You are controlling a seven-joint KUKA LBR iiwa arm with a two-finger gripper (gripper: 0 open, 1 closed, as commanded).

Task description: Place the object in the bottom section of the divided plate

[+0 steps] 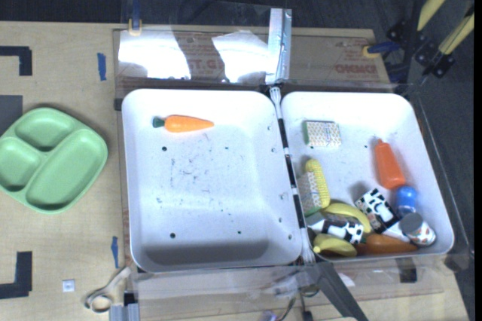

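Where toys crowd the right bin [354,107], a cow [340,225] half-hides the banana [335,245].

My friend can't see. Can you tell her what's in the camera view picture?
A toy carrot lies alone in the left white bin. The right bin holds a jumble of toys, including a corn cob. A green divided plate sits on the bench left of both.

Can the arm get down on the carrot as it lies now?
Probably yes: the carrot lies alone in the left bin, nothing over or beside it, a little off the far wall.
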